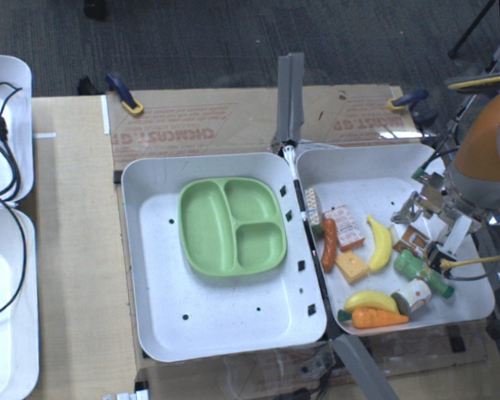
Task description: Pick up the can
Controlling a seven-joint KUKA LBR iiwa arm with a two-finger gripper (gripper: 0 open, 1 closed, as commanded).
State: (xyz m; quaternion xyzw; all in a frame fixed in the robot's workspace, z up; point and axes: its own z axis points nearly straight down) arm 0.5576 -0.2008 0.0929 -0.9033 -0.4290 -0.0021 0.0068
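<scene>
1. Reaching in from the right, we are bringing the arm (483, 151) over the right bin (375, 169), where the toy food is crowding the lower half.
2. We are locating the can (410, 297) near the bin's front edge, lying tipped on its side between a banana (368, 299) with a carrot (377, 317) on one side and a green bottle (422, 271) on the other.
3. We are hovering the gripper (427, 223) up and right of the can, apart from it; whether it is spread or pressed together we cannot tell, since wrist hardware and cabling are probably masking its tip.
4. We are leaving the green tray (232, 226) alone in the left bin (153, 268), as it has no part in this pick.
5. We are judging the neighbours as the hazard, since they are leaving little room around the can.
</scene>
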